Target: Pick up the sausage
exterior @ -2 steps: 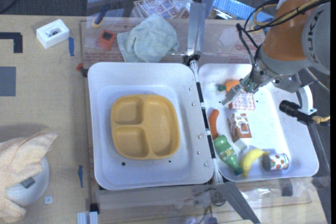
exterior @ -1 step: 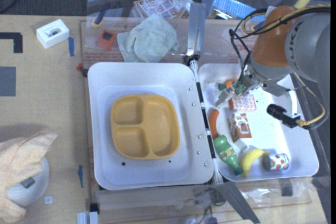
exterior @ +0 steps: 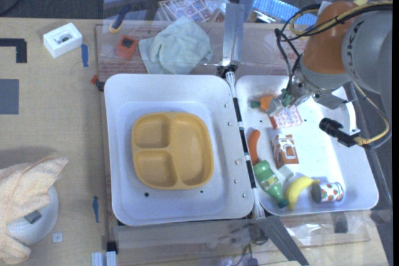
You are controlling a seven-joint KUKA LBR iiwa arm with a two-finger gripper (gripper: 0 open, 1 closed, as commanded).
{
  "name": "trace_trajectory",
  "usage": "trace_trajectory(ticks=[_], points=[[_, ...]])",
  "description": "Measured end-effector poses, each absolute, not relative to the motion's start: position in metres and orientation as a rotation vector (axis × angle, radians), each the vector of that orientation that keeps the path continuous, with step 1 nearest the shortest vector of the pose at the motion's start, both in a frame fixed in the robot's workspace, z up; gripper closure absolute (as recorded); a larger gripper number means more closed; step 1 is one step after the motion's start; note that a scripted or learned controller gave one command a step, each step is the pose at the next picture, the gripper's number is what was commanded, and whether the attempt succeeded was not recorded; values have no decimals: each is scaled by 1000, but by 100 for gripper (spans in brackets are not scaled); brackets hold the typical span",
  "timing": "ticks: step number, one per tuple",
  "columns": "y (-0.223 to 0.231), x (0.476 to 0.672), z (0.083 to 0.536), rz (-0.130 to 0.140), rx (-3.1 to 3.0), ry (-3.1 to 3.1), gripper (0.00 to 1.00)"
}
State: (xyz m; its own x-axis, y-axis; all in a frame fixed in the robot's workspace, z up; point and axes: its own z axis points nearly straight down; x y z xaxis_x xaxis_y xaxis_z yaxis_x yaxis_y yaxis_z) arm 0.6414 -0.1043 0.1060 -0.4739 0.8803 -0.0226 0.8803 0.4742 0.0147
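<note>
In the right-hand bin, toward its far edge, the jaws hang at the end of the grey arm, low over a small printed packet and just beside an orange piece. The wrist and a loop of black cable hide them from above, so it cannot be told whether they stand wide or narrow, and nothing is seen between them. The sausage lies nearer the camera than the jaws and a little toward the other bin, a slim red-orange length stretched along the bin's inner wall, apart from the jaws with the packet's corner between. It seems to lie so because the wall stops it rolling further, and that placing looks like the difficulty: on the wall side there is little room for one jaw to come down, so a grasp would likely have to close across its narrow width and settle carefully. Beyond the sausage from the jaws, a green bottle lies at or against its near end, and a brown carton sits just beside it on the open side, so a loose approach could nudge either. A banana and a can lie farther still, well out of the way. Judged from this, the pick is not yet begun
</note>
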Motion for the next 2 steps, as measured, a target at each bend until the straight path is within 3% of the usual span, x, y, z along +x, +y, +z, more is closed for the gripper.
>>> trace_trajectory(ticks=[1, 2], points=[[-109, 663, 96, -31, 1728, 2652, 100], [-107, 661, 92, -30, 1733, 2657, 0]])
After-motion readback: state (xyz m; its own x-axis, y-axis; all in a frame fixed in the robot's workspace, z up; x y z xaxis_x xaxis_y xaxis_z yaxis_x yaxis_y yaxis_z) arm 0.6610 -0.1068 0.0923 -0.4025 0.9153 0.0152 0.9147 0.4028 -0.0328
